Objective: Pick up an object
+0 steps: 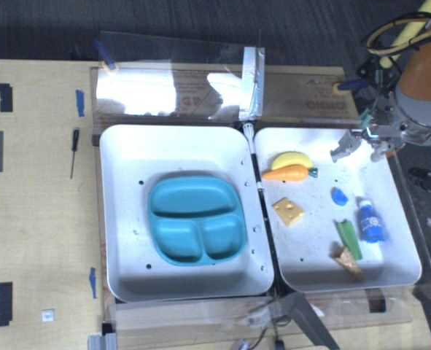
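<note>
The right bin [397,268] holds a yellow banana [292,158] with an orange carrot [286,173] touching its near side. A tan cheese wedge [289,211] lies nearer the front. A small blue piece [339,196], a blue bottle with a white cap [370,222], a green stick [348,238] and a brown scrap [346,259] lie toward the right. My gripper [366,145] hovers over the bin's far right corner, open, with nothing between its fingers, right of the banana and above the blue piece.
The left bin [120,152] carries a blue divided tray [197,219]. A clear plastic panel [175,82] stands behind the bins. Yellow and black cables [397,31] hang at the top right by the arm. The wooden bench [33,217] stretches to the left.
</note>
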